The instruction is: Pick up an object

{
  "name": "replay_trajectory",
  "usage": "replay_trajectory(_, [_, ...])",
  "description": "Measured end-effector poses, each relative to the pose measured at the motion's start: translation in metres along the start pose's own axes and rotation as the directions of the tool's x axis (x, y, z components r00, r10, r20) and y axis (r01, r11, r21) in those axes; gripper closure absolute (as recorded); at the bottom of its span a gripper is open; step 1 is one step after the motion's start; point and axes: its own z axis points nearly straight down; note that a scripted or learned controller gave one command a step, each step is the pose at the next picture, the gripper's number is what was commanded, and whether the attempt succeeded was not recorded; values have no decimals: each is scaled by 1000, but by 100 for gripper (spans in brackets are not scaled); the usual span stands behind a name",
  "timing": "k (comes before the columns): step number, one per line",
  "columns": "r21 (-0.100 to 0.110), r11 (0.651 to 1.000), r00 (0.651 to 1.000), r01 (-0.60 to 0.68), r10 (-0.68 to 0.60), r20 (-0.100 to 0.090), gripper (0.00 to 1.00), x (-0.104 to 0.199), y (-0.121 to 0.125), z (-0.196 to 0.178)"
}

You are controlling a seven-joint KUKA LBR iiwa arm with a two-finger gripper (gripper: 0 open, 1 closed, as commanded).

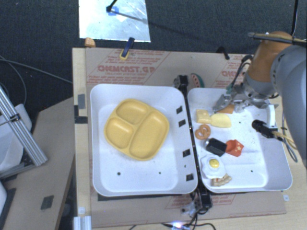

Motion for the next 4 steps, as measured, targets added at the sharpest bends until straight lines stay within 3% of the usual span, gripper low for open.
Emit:
replay_trajectory(1, [-9,1000,1000,4,-4,1,0,3,2,-80])
replay_trajectory(2, [1,1000,1000,6,-6,-2,0,20,0,1])
replay_trajectory(3, [-7,1000,1000,7,-7,0,100,19,2,-15])
replay_trajectory(4, [-4,1000,1000,8,-8,-2,100,64,2,-3])
